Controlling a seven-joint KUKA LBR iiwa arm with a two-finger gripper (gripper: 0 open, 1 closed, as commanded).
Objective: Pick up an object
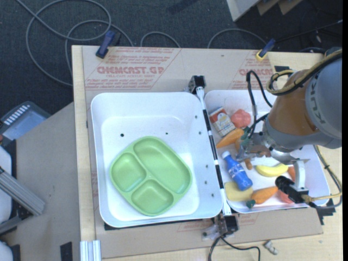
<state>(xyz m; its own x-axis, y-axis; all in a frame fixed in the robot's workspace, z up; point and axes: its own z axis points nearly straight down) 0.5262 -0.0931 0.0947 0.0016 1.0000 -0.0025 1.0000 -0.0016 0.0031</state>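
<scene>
**Arm low over the crowded right bin**

At the far left, beside the desk [81, 145], a blue-grey device [19, 121] with pale ribbing lies on the dark carpet, where thin grey cables [49, 20] loop. The desk top is a pale board printed in faded red capitals; the line reads something like "CHEMCAST GP" [130, 69], and a smaller line beneath is too faint to read. A blue clamp [107, 43] grips the back edge at the left, another [265, 49] farther right.

The left bin [109, 107] is smooth white plastic, shallow, with rounded corners. In it rests a light green tray [151, 174], matt, an oval with softened corners, split into three compartments.

Along the seam between the bins sit black clips [197, 82].

The right bin [217, 98] holds a jumble. Near its back lie a small red-and-white carton [222, 122] whose print is illegible, and a rounded salmon-red piece [241, 117] like a toy tomato. An orange carrot shape [230, 138] lies just below. A blue bottle [237, 172] with a white cap lies slantwise by the left wall, a yellow lump [235, 191] touching its lower end. Further right lie a yellow banana [271, 170] and a second orange carrot [265, 195] with a green tip.

The gripper [253, 145] hangs among these pieces, just right of the bottle's cap; whether the jaws are apart or together I cannot tell. Above it the arm's orange band [288, 113] meets a glossy grey shell [329, 102].
</scene>
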